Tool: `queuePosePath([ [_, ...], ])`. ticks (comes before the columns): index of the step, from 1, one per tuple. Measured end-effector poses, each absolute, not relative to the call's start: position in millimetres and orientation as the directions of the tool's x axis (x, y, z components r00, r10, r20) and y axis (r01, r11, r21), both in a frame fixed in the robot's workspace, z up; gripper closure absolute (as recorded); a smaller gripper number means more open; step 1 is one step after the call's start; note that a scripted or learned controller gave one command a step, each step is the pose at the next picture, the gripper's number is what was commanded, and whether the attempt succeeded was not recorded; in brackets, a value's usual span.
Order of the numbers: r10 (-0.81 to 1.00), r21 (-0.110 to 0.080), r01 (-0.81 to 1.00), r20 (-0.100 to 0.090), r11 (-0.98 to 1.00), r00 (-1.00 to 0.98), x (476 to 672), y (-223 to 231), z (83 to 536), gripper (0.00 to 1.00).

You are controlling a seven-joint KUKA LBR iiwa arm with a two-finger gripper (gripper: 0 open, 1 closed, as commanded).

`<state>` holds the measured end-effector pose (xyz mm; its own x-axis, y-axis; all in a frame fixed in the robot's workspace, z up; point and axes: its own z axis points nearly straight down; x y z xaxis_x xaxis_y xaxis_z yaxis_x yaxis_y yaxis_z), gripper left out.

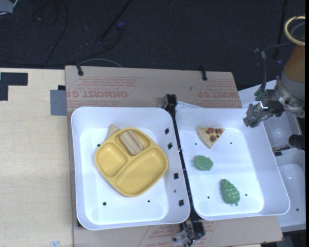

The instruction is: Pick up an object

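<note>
I've got the tool (253,115) parked just past the upper right corner of the right bin (262,202), can't tell how open it is, nothing visibly in it. Inside that bin: pizza slice (210,135) near the top, green round piece (203,162) mid, green grape bunch (229,191) lowest. The left bin (87,199) holds a yellow divided plate (132,161).

I see two white bins (87,138); the left holds a yellow divided plate (144,174) with a tan ridged piece (131,141). The right holds a yellow pizza slice (210,136) dotted red and green, a green bumpy lump (203,162) and a green grape-like cluster (229,191)
</note>
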<state>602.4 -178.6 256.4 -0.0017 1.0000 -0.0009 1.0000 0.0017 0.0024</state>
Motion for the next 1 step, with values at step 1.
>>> queuePosePath([
  [1, 1.0, -0.004, 1.0, 0.002, 0.005, -0.005, 587.1, -128.4, 255.9, 1.0],
])
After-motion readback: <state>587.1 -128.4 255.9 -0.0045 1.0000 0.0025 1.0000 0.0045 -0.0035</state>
